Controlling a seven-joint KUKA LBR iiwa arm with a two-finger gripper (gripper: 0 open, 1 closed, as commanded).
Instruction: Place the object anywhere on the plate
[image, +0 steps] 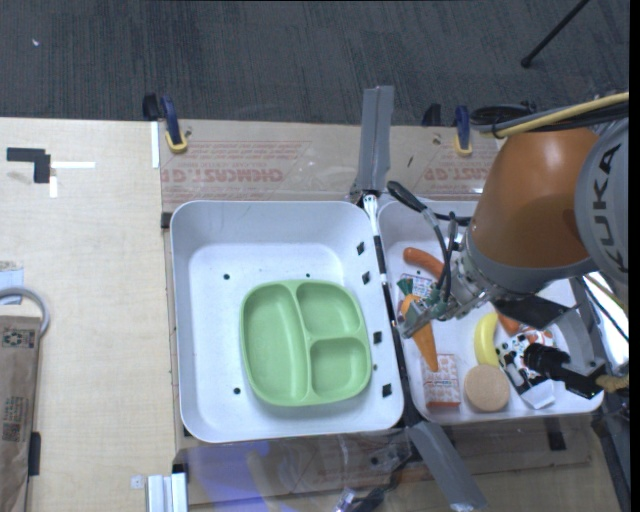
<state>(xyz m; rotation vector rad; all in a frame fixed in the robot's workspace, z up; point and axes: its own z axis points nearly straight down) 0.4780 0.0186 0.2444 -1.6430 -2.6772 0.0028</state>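
Note:
A light green plate (305, 342) with three compartments lies in the left white bin (200, 300), and its compartments hold nothing. My gripper (418, 312) is low over the left side of the right bin (400, 235), close to the wall between the bins. An orange carrot (427, 346) lies just below the gripper tip, pointing toward the bin's front; I cannot tell whether the gripper touches it. The arm's orange band (535, 195) covers the bin's back right part.
The right bin also holds an orange sausage-like piece (424, 259), a yellow banana (485, 340), a round tan cookie (487, 388), a small snack box (441, 382) and a black-and-white item (530, 365). Blue clamps (172, 125) sit at the bench's back edge.

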